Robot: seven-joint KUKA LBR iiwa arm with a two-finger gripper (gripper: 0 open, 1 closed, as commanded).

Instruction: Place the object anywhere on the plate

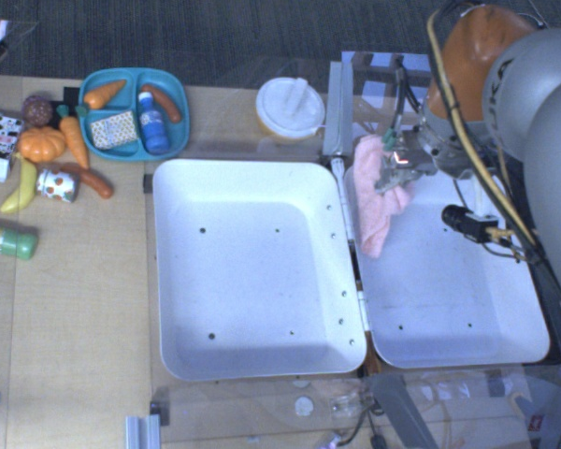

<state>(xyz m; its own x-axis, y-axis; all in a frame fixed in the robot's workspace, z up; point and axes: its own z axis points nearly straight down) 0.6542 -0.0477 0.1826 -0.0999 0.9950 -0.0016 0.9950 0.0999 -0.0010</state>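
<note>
Against right bin's wall, crumpled pink cloth (372,199)

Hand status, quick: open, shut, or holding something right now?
Hand: shut on the pink cloth, which hangs from it over the left edge of the right bin.

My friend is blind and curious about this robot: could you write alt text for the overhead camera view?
A grey robot arm's gripper holds a pink cloth dangling over the left edge of the right white bin. The left white bin sits beside it, and a blue divided plate of toy food lies on the bench at upper left.
</note>
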